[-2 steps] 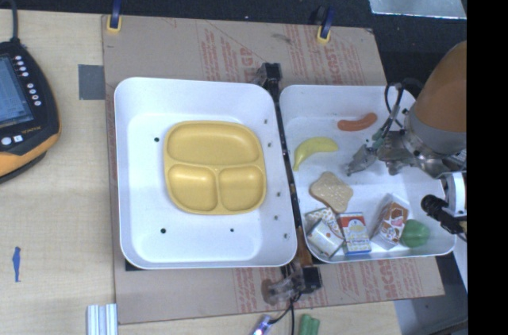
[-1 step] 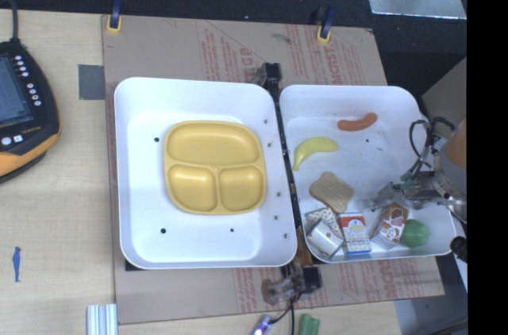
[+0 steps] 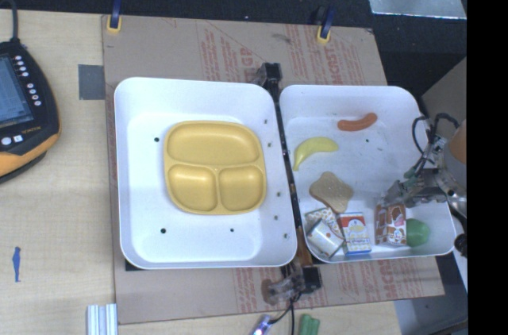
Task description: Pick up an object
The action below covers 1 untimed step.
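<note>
We locate the gripper low over the right bin, near its right wall. Its fingers are too small and cluttered in this view for us to tell how far open they are, and we see nothing between them. Directly beneath and in front lies a red-and-white carton, with a green ball touching its right side; we judge this carton the likeliest target, since the tool sits just above its upper end.

Further left along the bin's near wall we note a small juice box, a crumpled wrapper and a slice of bread. A banana and a sausage lie apart, in open floor. The left bin holds a yellow divided tray, presumably a deposit site.
</note>
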Each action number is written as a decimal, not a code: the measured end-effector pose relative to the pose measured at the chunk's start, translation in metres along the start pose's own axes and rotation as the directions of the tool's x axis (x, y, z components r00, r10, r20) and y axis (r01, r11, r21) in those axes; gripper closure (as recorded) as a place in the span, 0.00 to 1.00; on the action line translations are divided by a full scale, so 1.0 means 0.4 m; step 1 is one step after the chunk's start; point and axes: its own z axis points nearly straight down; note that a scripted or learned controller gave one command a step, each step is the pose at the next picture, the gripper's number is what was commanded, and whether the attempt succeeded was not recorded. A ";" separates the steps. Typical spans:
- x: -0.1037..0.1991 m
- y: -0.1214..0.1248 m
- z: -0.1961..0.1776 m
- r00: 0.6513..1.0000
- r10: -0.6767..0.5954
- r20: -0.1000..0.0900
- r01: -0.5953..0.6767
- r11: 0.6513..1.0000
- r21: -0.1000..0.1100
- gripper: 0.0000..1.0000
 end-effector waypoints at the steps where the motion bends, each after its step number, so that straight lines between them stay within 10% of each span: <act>1: 0.167 0.044 -0.051 1.000 0.001 0.001 -0.001 1.000 -0.004 1.00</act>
